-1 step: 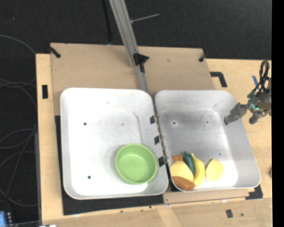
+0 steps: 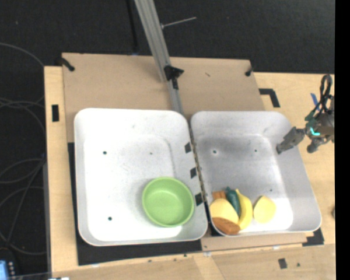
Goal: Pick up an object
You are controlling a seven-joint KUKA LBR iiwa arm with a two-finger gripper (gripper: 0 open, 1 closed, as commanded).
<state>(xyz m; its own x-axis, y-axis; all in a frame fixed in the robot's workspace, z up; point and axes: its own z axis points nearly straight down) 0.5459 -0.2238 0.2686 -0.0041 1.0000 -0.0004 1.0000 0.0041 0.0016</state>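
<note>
A green bowl sits in the left bin, near its front right corner. In the front left corner of the right bin lies a cluster of toy food: a yellow banana, a dark green piece and an orange-brown piece. A yellow lemon rests just right of them. My gripper hovers over the right bin's far right rim, well behind the food. It is open, with nothing between its fingers.
A slanted metal pole rises from behind the bins toward the top of the view. A divider with clips separates the two bins. Cables lie on the dark floor at left.
</note>
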